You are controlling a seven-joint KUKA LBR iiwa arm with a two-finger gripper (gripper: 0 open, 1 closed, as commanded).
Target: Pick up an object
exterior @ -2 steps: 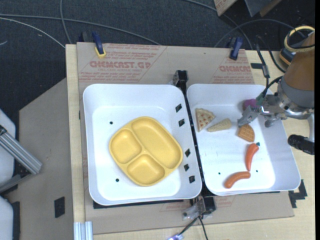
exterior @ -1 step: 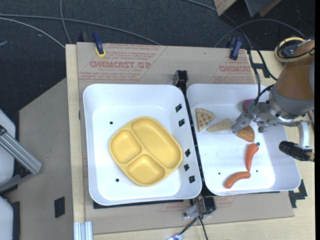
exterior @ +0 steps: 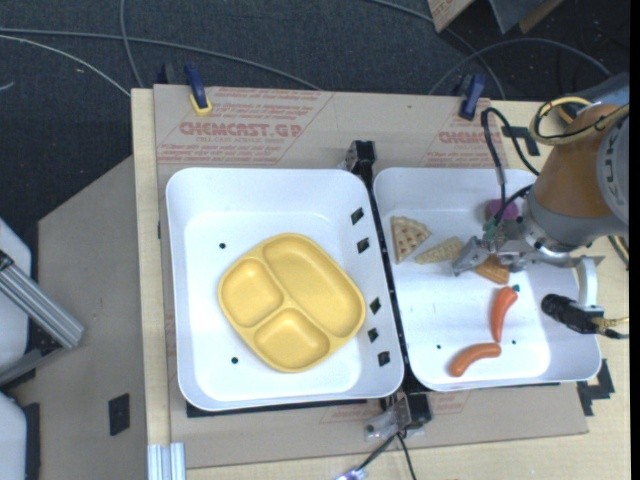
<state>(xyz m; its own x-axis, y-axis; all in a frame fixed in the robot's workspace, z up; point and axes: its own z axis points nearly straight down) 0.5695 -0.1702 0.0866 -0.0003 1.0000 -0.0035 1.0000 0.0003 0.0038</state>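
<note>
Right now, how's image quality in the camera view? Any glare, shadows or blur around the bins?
Camera view: lighting is even and soft, with only thin shadows under the yellow tray and along the bin walls; the white bins are bright yet still show their rims; the end effector region is slightly soft and cluttered, so the small items beneath it are hard to separate; the orange sausage reads sharp.

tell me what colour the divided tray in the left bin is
Yellow: the tray shows plainly in the camera view.

You can read "CHEMCAST GP" in red on the brown protective sheet (exterior: 250,123) behind the left bin; it repeats, partly hidden, behind the right bin.
</note>
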